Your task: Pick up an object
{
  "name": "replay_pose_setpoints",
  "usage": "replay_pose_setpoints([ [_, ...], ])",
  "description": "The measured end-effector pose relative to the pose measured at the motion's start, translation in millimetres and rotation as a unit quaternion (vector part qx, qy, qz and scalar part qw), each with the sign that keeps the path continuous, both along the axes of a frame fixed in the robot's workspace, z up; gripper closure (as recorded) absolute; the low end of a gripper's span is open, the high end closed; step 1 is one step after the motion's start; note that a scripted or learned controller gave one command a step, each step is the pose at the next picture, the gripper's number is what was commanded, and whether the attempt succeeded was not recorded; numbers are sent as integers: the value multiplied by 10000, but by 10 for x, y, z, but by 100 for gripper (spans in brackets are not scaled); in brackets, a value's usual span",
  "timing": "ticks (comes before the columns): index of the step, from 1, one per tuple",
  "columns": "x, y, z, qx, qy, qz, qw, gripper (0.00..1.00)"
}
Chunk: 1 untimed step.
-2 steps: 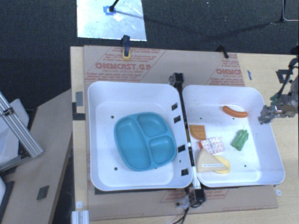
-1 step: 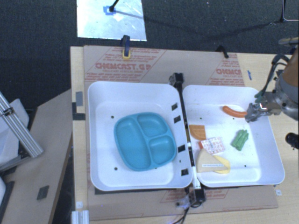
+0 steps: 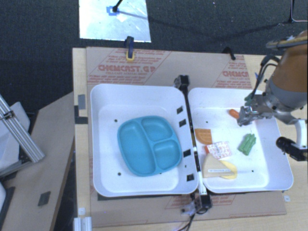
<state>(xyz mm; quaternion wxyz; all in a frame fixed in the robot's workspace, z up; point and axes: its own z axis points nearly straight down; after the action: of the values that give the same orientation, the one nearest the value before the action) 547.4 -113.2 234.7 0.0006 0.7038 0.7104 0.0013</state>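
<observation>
Two shallow white bins sit side by side on a bench, seen from above at a slant. The left bin (image 3: 103,109) holds a blue divided plate (image 3: 149,144) near the middle of the frame. The right bin (image 3: 269,182) holds several small things.

The grey arm with its orange band enters from the right edge of the frame. Its gripper (image 3: 245,115) hangs over the upper right part of the right bin. The view is too small and blurred there to tell whether the gripper is parted or closed, and nothing can be seen held in it.

A small orange piece (image 3: 233,113) lies just beside the gripper, on its left, toward the upper middle of the bin. It is probably the nearest thing to pick.

A green toy (image 3: 247,144) lies below the gripper in the frame, near but apart from it. Its long axis runs up and down with a slight lean to the right.

Further toward the lower left of the bin lie an orange wedge (image 3: 203,136), a red and white packet (image 3: 219,150) and a pale yellow wedge (image 3: 219,168), grouped close together, well apart from the gripper.
</observation>
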Motion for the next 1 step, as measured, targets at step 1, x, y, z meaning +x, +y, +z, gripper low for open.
replay_pose_setpoints([
  [1, -1, 489, 79, 3, -2, 4, 10000, 100],
])
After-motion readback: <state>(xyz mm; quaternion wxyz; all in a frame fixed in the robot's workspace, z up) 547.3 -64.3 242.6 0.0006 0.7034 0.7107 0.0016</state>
